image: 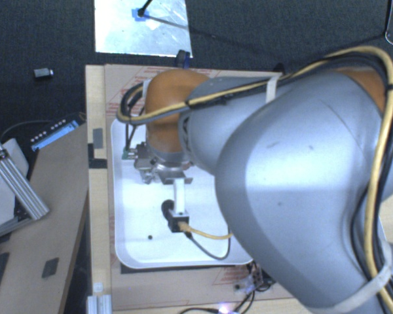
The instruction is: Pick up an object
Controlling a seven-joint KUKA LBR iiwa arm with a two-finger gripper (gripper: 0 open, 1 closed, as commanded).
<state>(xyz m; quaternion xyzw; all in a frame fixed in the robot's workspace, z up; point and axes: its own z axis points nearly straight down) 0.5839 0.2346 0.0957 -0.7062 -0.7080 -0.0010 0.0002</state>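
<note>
My gripper [158,170] hangs low over the left white bin [128,241], under the orange wrist band [167,110]. Its metal body sits near the bin's back half, and I see nothing held beneath it. A tiny dark speck [150,237] lies on the bin floor toward the front, left of and in front of the gripper. The big grey arm [295,175] covers the bin's right part and everything to the right of it.
The bin's rim runs along the left [112,195] and the front [177,264]. A tan bench surface [65,241] lies to the left, with a slanted metal rail [13,182] on it. A shiny square plate [143,18] lies behind the bins.
</note>
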